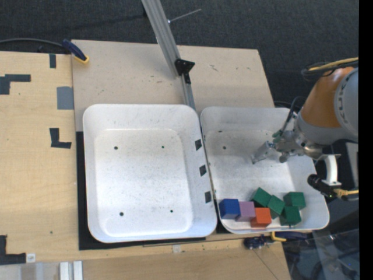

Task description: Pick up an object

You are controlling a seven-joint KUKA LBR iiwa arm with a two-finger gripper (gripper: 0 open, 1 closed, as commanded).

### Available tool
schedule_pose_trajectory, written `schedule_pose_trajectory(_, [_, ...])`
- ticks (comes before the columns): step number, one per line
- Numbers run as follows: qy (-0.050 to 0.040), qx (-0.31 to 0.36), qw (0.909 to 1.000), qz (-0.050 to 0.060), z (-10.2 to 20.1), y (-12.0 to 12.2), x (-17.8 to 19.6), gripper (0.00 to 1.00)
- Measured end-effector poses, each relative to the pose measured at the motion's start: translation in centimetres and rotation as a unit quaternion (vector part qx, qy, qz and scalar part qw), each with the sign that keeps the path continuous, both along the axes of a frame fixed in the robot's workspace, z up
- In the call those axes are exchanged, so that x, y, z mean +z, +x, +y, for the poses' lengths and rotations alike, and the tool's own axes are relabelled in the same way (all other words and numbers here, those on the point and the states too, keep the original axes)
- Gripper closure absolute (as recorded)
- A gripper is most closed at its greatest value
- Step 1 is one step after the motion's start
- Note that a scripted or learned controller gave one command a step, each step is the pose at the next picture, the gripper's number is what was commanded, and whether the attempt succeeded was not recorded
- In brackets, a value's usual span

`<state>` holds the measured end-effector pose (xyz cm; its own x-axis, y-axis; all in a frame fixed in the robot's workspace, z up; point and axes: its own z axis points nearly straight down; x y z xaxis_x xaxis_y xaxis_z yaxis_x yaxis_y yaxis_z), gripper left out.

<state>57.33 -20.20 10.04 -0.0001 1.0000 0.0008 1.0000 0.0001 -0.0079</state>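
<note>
Your arm reaches in from the right, its tool (260, 154) low over the right bin (233, 127); you cannot tell its spread. The blocks (263, 206) cluster along that bin's near edge, apart from the tool.

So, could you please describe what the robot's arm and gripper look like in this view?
The arm is a rounded grey body with a broad orange band above the wrist. Its gripper is a small grey metal piece tapering to slim fingers. A thin yellow cable arcs over the arm's top, and black-and-white fittings sit below the wrist.
</note>
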Motion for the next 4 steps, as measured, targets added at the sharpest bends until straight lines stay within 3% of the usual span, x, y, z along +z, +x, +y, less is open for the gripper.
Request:
schedule_pose_trajectory(1, [-0.0002,0.001,1.0,-0.003,0.1,0.2,1.3,1.0])
schedule_pose_trajectory(3, [-0.0012,0.001,1.0,-0.006,0.5,0.2,10.9,1.0])
schedule_pose_trajectory(4, [0.0005,0.003,1.0,-0.004,6.0,-0.5,11.7,1.0])
